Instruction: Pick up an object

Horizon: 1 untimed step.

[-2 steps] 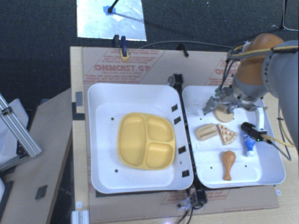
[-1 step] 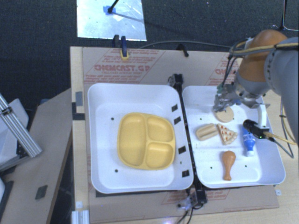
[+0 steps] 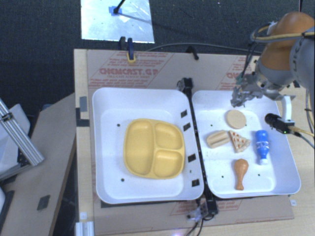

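While the grey arm with its orange band reaches in over the far right corner of the bench, its gripper hangs above the far edge of the right shallow white bin, just beyond the round tan cracker-like disc; nothing shows between it and the bin floor, and whether it stands wide or narrow cannot be told from this slant. The right bin carries the small things: the disc nearest the far wall, a tan bread-roll-shaped toy toward the bin's left side, a wedge-shaped pizza slice toy touching or just beside the roll, a blue plastic bottle with a white cap lying toward the right wall, and a brown toy chicken drumstick nearer the front edge, apart from the rest. The left shallow white bin holds a yellow plastic divided plate (three compartments, lying flat) about in its middle. A black clamp strip runs between the two bins, front to back.
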Each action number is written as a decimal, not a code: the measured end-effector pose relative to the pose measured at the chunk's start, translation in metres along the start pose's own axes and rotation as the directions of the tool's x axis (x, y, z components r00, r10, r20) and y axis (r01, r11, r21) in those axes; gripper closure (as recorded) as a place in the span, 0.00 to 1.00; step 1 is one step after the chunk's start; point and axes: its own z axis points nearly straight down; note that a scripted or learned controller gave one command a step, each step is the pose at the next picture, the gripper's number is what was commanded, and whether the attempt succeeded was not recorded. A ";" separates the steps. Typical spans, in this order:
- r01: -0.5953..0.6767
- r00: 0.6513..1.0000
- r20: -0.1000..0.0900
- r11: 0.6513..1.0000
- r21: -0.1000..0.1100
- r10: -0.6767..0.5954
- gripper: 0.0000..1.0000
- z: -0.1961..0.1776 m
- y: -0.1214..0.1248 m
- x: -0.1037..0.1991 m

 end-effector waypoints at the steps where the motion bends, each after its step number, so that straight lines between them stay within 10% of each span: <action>1: 0.001 1.000 0.000 1.000 -0.002 -0.001 1.00 -0.065 0.004 0.004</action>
